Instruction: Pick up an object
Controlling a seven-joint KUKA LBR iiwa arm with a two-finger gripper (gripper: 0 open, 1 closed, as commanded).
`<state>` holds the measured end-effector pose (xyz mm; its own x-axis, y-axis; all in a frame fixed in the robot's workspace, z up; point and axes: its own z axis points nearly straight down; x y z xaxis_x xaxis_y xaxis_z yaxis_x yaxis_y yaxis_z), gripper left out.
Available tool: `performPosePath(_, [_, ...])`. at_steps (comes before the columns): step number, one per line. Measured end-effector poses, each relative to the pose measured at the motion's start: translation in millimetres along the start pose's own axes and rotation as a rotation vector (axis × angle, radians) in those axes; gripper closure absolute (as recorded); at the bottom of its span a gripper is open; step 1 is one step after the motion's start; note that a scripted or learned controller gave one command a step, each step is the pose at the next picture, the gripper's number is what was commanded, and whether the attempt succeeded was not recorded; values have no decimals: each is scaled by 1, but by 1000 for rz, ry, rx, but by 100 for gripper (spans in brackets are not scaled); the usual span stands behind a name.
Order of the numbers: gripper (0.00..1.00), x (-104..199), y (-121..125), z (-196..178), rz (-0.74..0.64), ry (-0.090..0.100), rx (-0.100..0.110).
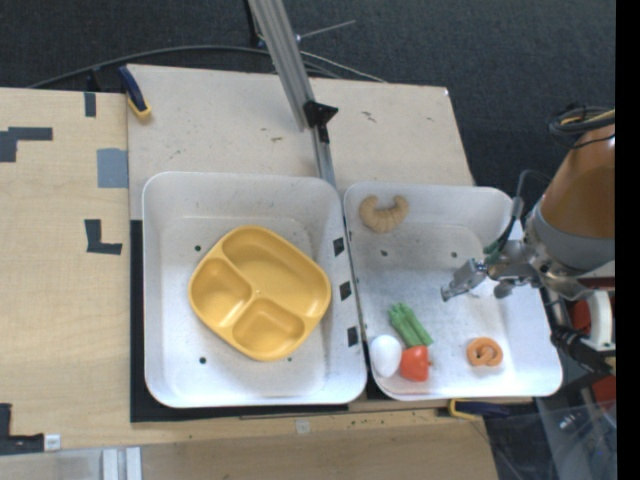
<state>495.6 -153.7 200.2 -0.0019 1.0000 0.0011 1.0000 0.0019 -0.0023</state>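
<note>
Partly cropped arm (580, 203); jaws (470, 280) state unclear.

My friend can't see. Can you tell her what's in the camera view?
A robot gripper hangs over the right white bin, which holds a croissant, egg, tomato, green vegetable and pretzel. The left bin holds a yellow plate.

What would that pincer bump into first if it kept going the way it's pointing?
Probably the bare floor of the right bin. The pincer points left and downward, above the green vegetable; depth is hard to judge from this slanted view.

Bright, even light; perhaps slightly soft.
</note>
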Motion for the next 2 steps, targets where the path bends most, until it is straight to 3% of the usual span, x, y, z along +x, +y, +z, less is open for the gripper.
performPosePath(1, [0, 0, 0, 0, 0, 0, 0])
performPosePath(2, [0, -1, -3, 44, 1, 0, 4])
